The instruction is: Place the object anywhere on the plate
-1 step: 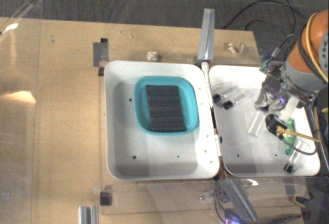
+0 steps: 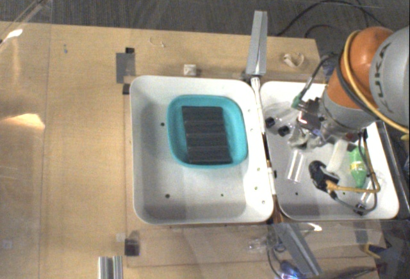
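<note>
A teal plate (image 2: 238, 119) with a dark ridged insert lies in the left white bin (image 2: 150, 194). In the right bin (image 2: 384, 207), a light green object (image 2: 356, 167) lies near the right wall. My gripper (image 2: 315, 160) hangs low over the middle of the right bin. Its two fingers stand apart, one silvery finger (image 2: 295, 166) on the left and one pale on the right. The green object is just right of the pale finger, not between the two. Nothing shows between the fingers.
Two small dark bits (image 2: 270, 122) lie at the upper left of the right bin. The ridge between the bins (image 2: 264, 143) separates the gripper from the plate. A grey bar (image 2: 257, 41) stands behind the bins.
</note>
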Tool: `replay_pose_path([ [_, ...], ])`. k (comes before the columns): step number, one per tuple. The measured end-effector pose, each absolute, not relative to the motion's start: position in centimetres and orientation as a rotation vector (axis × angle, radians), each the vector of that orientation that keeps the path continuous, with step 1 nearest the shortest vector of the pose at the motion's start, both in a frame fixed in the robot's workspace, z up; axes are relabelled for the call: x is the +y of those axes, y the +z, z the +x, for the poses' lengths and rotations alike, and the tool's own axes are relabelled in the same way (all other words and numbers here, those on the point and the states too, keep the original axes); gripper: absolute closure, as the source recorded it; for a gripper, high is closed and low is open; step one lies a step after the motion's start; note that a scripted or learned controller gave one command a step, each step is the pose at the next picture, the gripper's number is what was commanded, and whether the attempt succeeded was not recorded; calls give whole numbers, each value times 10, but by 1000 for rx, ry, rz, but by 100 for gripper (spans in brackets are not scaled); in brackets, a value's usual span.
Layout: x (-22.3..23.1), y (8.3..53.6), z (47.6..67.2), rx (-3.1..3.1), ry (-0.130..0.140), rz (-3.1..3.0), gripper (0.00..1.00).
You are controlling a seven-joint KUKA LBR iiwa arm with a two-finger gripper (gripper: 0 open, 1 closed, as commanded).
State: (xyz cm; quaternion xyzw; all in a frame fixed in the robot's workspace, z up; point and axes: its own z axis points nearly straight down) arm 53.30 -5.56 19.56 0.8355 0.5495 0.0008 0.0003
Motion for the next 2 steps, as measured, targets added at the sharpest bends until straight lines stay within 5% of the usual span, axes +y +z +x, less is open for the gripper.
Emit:
replay_pose_path([
  [1, -2, 184, 584, 1751, 3, 2607, 100],
  [2, -2, 184, 584, 1752, 3, 2606, 0],
])
